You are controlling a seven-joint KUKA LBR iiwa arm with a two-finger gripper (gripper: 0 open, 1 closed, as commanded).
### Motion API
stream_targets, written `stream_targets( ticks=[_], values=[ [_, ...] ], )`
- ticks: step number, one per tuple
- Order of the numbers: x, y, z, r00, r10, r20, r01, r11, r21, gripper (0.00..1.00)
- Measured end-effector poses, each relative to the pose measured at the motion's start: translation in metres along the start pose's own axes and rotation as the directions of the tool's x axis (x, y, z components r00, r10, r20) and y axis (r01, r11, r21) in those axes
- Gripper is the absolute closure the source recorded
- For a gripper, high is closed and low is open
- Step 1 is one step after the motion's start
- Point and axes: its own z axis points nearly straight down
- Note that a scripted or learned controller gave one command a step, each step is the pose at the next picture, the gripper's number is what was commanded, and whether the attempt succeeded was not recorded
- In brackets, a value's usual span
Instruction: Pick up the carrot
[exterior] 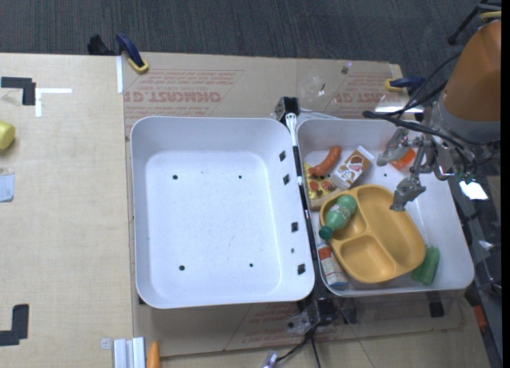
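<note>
- The arm (470,80) is reaching in from the right and hanging its claw (401,174) over the far right part of the right bin (446,199), above the rim of the yellow divided plate (382,239).
- A small orange piece is showing right at the claw, and I am taking it to be the carrot (406,158). It is sitting tight against the grey metal, at the far side of the right bin.
- I am not managing to tell from here how far open the claw is, or whether it is truly gripping that orange piece or just sitting in front of it.
- An orange-red long thing (325,161) is lying at the far left of the same bin, beside a small carton (352,167). It is looking more like a sausage to me, but I am not ruling it out as the carrot.
- A green bottle (339,211) is leaning on the left edge of the plate, well apart from the claw.
- The left bin (143,199) is playing no part in this.
- My reading is that the reach is looking done and the grasp is the open question.
- If the hold is real, what is remaining is a clean lift clear of the bin. If not, the claw is needing another try.
</note>
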Motion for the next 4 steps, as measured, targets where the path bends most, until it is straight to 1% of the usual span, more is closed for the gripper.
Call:
stream_targets(
  ticks=[1, 2, 3, 4],
  values=[
    [0.052, -0.033, 0.096, 0.986, -0.168, 0.002, 0.168, 0.986, 0.001, 0.00],
    [0.049, -0.032, 0.085, 0.985, -0.172, 0.010, 0.172, 0.985, 0.005, 1.00],
    [0.049, -0.032, 0.085, 0.985, -0.172, 0.009, 0.172, 0.985, 0.004, 0.00],
    [0.067, -0.049, 0.099, 0.984, 0.178, 0.005, -0.178, 0.984, 0.001, 0.00]
  ],
)
